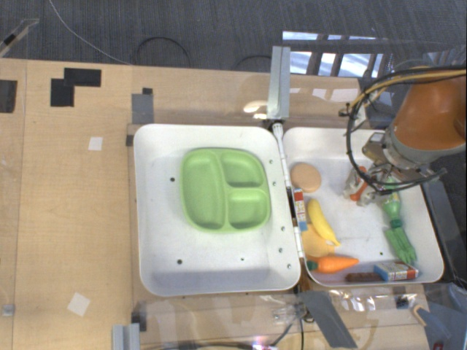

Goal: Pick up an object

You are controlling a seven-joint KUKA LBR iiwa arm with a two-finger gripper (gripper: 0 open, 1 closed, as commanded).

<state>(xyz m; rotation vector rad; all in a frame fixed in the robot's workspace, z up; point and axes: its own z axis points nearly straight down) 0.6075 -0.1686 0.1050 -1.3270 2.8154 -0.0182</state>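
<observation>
Over the right white bin (pixel 430 265), my claw (pixel 373 183) hovers near a small orange-red object (pixel 355 192); grip state indeterminable, nothing lifted yet.

Light wood counter (pixel 66 217), black tape patches (pixel 73 84) far left. Dark grey carpet floor (pixel 182 13) beyond, thin cable (pixel 73 28) trailing across it.

The table (pixel 66 217) looks like pale wood laminate, smooth and matt, under a clear glossy sheet that catches glare. Both bins (pixel 219 279) are white plastic with a soft sheen. Left of the jaws, the green divided plate (pixel 222 189) is smooth, matt plastic. Just left and below the jaws, the banana (pixel 322 222) and carrot (pixel 333 264) look like glossy toy plastic. Above the jaws, the arm's orange band (pixel 432 115) is smooth with a satin finish.
</observation>
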